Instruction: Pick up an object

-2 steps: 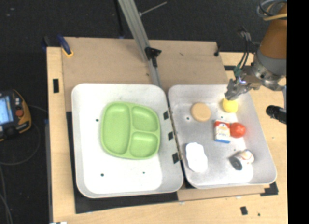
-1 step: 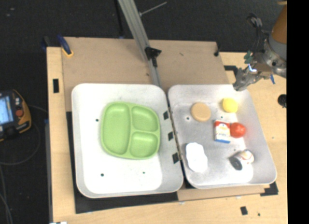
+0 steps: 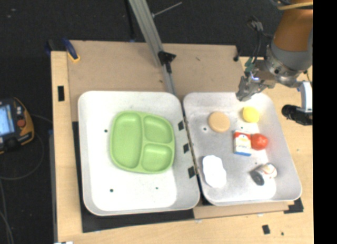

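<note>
Camera view: small round yellow ball (image 3: 250, 114); end effector (image 3: 245, 95) just above.

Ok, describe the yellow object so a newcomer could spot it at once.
Look in the right bin, at its far edge near the gripper. The yellow object is a small round ball right of the tan disc; it is the one yellow thing there.

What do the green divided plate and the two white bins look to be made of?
The green divided plate looks like moulded plastic: uniform colour, a soft matte sheen, and rounded ridges between its three compartments. The left bin and right bin look like thin formed plastic or coated sheet, white and smooth with rounded corners and low rims; the view leaves open which.
</note>
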`<state>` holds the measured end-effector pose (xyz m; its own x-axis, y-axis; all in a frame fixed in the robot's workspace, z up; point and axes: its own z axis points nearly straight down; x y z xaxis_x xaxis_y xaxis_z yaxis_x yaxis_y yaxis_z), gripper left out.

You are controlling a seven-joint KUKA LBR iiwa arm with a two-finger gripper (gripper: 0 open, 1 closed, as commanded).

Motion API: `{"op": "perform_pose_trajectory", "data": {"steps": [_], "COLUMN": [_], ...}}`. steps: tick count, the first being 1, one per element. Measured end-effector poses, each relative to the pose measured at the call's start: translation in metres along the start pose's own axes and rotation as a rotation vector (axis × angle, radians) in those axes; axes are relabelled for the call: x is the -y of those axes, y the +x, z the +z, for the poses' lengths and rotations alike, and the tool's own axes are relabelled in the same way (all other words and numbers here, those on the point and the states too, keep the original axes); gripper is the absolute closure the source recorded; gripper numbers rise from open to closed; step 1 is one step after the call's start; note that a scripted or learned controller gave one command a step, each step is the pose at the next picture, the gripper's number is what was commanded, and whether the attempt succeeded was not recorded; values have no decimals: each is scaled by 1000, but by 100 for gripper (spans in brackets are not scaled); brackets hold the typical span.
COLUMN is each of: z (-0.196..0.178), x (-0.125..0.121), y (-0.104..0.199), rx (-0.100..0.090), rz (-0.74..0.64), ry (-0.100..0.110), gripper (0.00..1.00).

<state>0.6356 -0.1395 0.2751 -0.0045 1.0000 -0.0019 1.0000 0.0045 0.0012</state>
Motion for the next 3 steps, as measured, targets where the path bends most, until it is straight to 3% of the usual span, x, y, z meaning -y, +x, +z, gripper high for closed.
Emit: {"op": "perform_pose_trajectory", "data": {"steps": [3], "z": [14], "x": [-4], "y": [156], "rx": [-3], "rz": [-2], "ry": [1], "gripper": [100]}}
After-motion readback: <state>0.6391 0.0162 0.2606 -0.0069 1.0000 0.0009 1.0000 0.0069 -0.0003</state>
